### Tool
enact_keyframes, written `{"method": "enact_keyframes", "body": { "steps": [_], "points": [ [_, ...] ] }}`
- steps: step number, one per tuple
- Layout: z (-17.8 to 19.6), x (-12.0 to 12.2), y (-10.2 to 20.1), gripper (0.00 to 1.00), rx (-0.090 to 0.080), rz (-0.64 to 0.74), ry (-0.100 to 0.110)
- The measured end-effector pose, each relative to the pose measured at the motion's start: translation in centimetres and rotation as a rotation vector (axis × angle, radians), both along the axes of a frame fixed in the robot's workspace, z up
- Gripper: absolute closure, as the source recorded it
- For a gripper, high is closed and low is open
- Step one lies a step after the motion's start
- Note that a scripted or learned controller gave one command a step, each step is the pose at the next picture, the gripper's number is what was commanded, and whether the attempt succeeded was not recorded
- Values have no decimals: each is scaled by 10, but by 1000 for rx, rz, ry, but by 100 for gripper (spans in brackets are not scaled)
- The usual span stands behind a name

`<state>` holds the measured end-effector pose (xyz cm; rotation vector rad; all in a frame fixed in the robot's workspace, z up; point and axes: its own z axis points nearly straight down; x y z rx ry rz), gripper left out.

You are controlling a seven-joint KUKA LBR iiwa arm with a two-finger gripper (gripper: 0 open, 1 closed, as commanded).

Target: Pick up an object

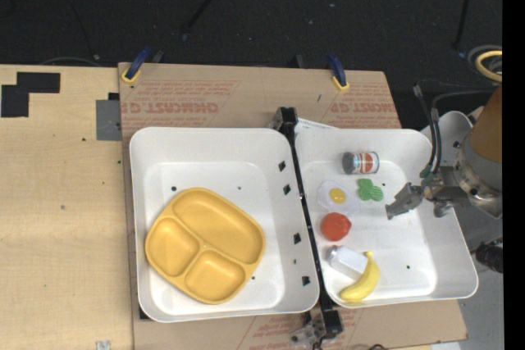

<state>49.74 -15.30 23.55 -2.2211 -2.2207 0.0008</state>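
Note:
The right bin (447, 279) holds several small objects. A small can (361, 162) lies on its side at the back. In front of it sit a green toy (370, 191) and a small yellow piece (336, 196). A red ball-like fruit (335, 225) is near the bin's left wall. At the front, a white block (347, 261) lies next to a yellow banana (364, 280). My gripper (421, 204) hangs over the right side of this bin, right of the green toy. It is open, with nothing between its fingers (400, 202).
The left bin (164, 152) holds a yellow divided plate (205, 243). A black divider (297, 201) runs between the two bins. Cardboard (246, 98) lies under both bins, held by blue and yellow clamps (337, 72) at the back.

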Motion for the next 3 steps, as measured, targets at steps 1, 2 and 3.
{"method": "enact_keyframes", "body": {
  "steps": [1,2,3],
  "points": [
    [-45,37,-17,0,0,24,3],
    [-34,106,-1,0,0,2,-2],
    [-48,72,-16,0,0,-1,1]
  ]
}}
